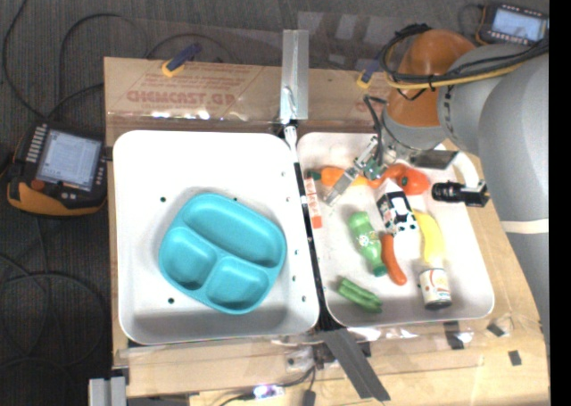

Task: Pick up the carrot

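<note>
Gripper is hovering right at the carrot in the far-left corner of the right bin. Looks like the approach step; can't tell how the jaws are set. Next it needs to straddle and pinch it.

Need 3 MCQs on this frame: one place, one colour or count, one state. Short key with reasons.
1. Where does the teal three-compartment plastic tray lie?
A. left white bin
B. right white bin
C. the floor

2. What colour is the banana-shaped plastic toy?
A. blue
B. yellow
C. purple

3. How is the small white can posed?
A. stacked on the tray
B. between the jaws
C. resting on the right bin's floor

Key: 1 A, the tray sits on the left white bin. 2 B, it is plainly yellow. 3 C, the can lies near the front corner of the right white bin, apart from the gripper beside the orange carrot.
</note>
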You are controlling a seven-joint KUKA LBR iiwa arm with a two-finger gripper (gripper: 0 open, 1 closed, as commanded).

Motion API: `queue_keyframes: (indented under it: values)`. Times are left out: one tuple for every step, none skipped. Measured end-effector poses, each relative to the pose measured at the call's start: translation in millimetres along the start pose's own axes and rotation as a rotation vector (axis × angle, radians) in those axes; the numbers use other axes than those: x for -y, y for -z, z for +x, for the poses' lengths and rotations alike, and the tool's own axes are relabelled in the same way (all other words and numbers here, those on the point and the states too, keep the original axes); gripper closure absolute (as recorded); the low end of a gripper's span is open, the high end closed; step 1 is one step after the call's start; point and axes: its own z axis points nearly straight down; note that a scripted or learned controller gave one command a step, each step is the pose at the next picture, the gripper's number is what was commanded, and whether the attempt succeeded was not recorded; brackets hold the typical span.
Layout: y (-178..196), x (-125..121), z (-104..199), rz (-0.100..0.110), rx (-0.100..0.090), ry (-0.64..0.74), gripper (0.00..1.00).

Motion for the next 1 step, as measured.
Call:
queue_keyframes:
  values:
    - [1.9,7.7,6.9,-0.006,0.015,0.060,0.00]
